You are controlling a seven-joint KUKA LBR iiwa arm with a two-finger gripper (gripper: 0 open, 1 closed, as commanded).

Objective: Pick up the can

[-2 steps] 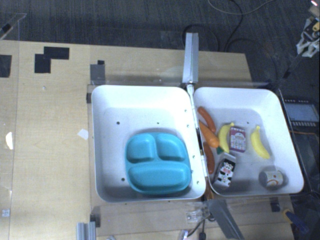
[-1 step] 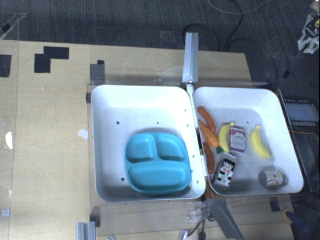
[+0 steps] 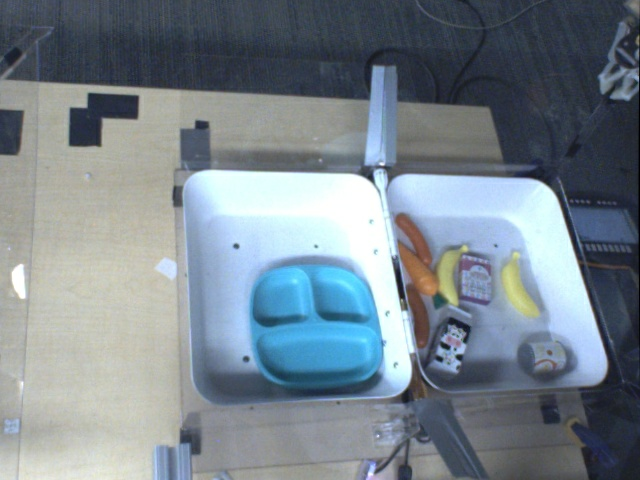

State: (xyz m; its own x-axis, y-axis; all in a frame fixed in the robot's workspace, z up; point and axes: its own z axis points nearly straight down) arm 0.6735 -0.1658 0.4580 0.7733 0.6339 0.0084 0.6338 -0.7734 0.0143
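Can (image 3: pixel 543 355) lies on its side in the right bin's (image 3: pixel 560 218) near corner, close to both walls, well apart from the banana (image 3: pixel 520 286) and carton (image 3: pixel 451 345). Can't tell my gripper's state from here. Risks: it rolls when a finger touches, or the walls block my fingers, so I close on nothing.
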